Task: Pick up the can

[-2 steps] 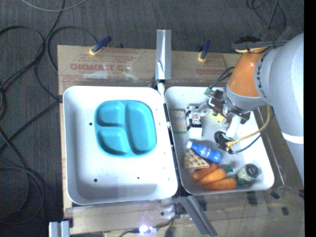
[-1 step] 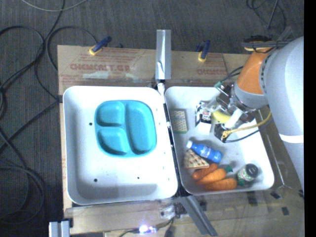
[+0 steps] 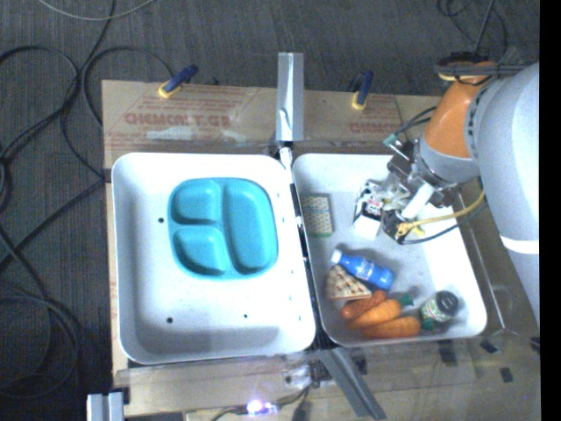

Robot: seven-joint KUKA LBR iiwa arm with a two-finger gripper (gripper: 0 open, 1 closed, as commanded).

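The can [image 3: 316, 215] lies on its side at the left edge of the right bin [image 3: 465, 261], close to the wall between the bins; its label is grey-green. My gripper [image 3: 377, 209] hangs low over the upper middle of that bin, a short way to the right of the can and apart from it. The grey arm with its orange band [image 3: 451, 130] comes in from the upper right. Nothing is visibly held in the gripper.
In the right bin's lower half lie a blue bottle [image 3: 364, 271], a waffle-like piece [image 3: 344, 284], two carrots [image 3: 386, 319] and a small dark-capped jar [image 3: 441, 307]. The left bin [image 3: 140, 261] holds a turquoise divided tray [image 3: 223, 226]. Yellow cable loops beside the wrist.
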